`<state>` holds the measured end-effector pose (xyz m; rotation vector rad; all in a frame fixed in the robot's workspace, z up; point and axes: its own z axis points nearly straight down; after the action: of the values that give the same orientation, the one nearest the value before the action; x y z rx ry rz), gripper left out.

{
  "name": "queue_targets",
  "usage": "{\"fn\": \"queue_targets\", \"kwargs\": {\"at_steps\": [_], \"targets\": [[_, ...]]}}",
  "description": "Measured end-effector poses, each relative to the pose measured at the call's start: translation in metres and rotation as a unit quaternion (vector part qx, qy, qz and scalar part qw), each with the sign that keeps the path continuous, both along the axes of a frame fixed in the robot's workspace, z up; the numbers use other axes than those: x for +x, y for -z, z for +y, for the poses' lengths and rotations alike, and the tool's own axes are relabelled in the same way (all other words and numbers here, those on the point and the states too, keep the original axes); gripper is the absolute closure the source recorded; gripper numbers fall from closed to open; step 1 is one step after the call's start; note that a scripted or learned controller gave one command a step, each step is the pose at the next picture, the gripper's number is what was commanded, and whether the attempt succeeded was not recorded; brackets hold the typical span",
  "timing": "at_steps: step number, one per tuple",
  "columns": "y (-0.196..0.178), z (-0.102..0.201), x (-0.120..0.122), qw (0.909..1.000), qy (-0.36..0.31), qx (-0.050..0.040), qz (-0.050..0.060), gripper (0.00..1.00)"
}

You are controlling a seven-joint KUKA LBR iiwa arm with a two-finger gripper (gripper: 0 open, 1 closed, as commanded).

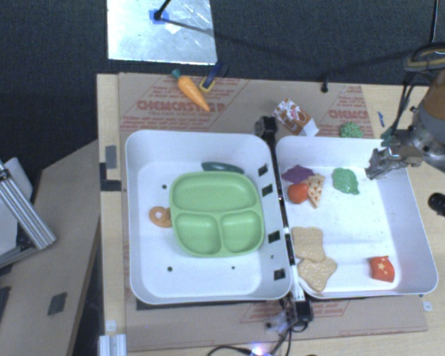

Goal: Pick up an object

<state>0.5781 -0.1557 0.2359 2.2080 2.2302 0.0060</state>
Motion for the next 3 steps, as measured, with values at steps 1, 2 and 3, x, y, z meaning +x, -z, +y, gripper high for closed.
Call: {"fn": "queue_targets", "kwargs": {"at_steps": [1,2,3], "targets": [[0.009,0.053,0.030,1.0000,0.001,-0.0004,0.000,1.00],[0.006,0.098,0.050,1.0000,0.001,0.0001,0.001,1.00],[0.003,0.145,0.084,1.0000,0.000,0.0004,0.000,1.00]]}}
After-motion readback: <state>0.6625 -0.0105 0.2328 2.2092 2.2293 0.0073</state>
